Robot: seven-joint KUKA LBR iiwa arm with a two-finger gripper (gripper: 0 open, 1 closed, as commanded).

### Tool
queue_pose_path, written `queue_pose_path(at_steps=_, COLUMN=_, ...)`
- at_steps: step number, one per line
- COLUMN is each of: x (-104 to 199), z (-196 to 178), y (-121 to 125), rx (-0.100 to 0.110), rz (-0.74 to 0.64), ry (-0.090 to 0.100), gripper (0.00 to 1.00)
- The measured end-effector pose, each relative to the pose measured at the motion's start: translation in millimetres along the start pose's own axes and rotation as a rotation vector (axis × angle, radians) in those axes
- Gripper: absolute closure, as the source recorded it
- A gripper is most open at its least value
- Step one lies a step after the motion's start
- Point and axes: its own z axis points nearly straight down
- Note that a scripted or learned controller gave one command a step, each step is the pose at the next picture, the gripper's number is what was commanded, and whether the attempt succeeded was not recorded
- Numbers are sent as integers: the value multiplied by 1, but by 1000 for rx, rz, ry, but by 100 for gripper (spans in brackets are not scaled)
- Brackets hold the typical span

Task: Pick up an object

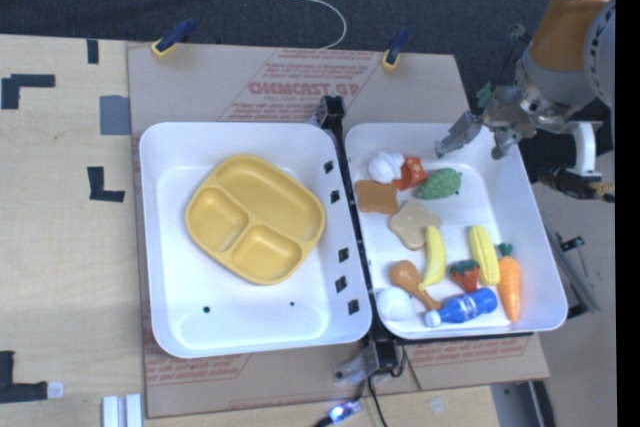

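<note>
**Approach to a pick over the right bin**

The claw (pixel 478 137) hangs above the far edge of the right bin (pixel 540 245), its two fingers spread apart with nothing between them. The arm (pixel 568 35) enters from the right of the view, its orange band high near the frame's corner and the wrist angled down and toward the bin's far wall.

The candidate objects all lie in the right bin. Nearest the claw is a green vegetable (pixel 439 183), with a red piece (pixel 411 171) and a white piece (pixel 384 165) just beside it. Closer to the middle lie a brown slice (pixel 376 198), a tan cracker (pixel 413 223), a banana (pixel 434 255) and a corn cob (pixel 485 254). At the near wall lie a drumstick (pixel 411 280), a blue bottle (pixel 464 307) and a carrot (pixel 510 287). The left bin (pixel 165 255) carries a yellow divided tray (pixel 255 217).

A sound pick probably means descending on the green vegetable, which is closest and has open floor on its right side. The fingers should straddle its narrow axis and stay clear of the red piece. The crowded group near the front wall looks harder to grip cleanly.
</note>
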Motion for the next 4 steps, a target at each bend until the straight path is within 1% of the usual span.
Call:
queue_pose_path(at_steps=1, x=0, z=-8, y=3, rx=-14, rz=-3, ry=-3, gripper=0)
queue_pose_path(at_steps=2, x=-8, z=51, y=1, rx=-9, rz=-3, ry=-3, gripper=0)
queue_pose_path(at_steps=3, x=2, z=103, y=3, rx=-9, rz=-3, ry=-3, gripper=0)
queue_pose_path(at_steps=4, x=3, z=119, y=3, rx=-12, rz=-4, ry=-5, gripper=0)
